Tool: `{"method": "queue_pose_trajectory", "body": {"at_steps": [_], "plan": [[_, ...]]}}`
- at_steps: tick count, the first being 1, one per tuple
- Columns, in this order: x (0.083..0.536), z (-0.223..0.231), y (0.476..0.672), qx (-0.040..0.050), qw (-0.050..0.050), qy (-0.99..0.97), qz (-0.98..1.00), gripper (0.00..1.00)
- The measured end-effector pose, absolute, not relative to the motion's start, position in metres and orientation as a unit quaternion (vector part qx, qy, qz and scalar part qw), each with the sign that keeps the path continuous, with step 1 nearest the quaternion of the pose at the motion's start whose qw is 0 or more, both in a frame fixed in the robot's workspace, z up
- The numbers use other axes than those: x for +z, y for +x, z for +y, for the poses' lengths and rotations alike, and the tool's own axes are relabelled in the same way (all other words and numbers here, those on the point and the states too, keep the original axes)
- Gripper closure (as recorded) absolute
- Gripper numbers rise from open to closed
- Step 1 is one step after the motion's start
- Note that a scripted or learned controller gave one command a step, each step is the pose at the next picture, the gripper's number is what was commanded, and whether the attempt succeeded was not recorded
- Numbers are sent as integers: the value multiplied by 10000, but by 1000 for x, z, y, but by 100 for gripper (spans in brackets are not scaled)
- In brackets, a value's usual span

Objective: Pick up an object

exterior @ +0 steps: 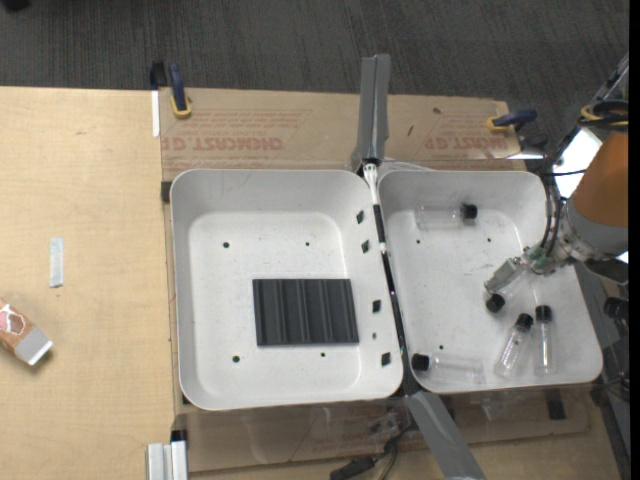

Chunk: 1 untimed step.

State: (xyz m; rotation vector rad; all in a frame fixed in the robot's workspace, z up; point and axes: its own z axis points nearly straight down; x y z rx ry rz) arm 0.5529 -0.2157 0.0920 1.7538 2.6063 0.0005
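Two white bins [200, 368] sit on a tan cardboard sheet [300, 133] printed with reddish lettering, the left bin holding a dark grey ribbed block [305, 311]. In the right bin [590, 368] lie clear vials [512, 348] with black caps, beneath a grey arm with an orange band [605, 183]. Blue-and-yellow clamps [175, 93] pin the cardboard to a pale wooden bench [80, 168], above grey carpet [300, 18].

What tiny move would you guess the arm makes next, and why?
Probably a short drop straight down. The gripper hangs low in the right bin, just above a clear vial with a black cap, while the other vials lie further toward the bin's near edge. Whether the fingers already touch it is unclear.
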Motion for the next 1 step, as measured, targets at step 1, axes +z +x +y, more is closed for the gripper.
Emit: {"method": "queue_pose_trajectory", "body": {"at_steps": [1], "plan": [[91,-221,490,6,-11,5437,8393,0]]}}
